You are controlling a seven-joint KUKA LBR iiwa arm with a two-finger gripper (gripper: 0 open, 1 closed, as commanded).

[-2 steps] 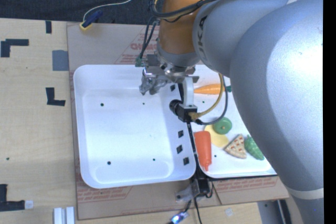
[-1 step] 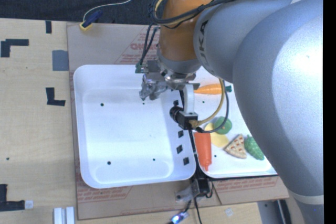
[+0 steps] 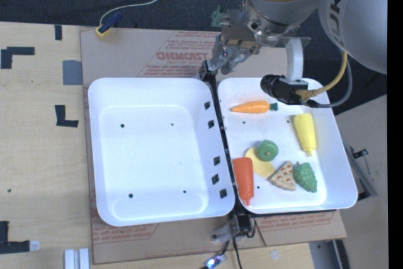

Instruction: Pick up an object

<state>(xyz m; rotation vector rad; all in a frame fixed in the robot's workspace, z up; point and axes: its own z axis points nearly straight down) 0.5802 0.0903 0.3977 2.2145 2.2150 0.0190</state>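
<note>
Overhead, hand [image 3: 219, 63] at the bins' shared far rim, grip state unclear, toys crowding right bin [image 3: 334, 135].

Under me is a light wooden surface [image 3: 38, 154] with a few dark marks on it. A big flat sheet of brown cardboard [image 3: 151, 63] with red letters lies on the surface. Two white bins sit on the cardboard, side by side and touching. The left bin [image 3: 101, 154] is on one side and the right bin [image 3: 337, 189] is just beside it.
</note>
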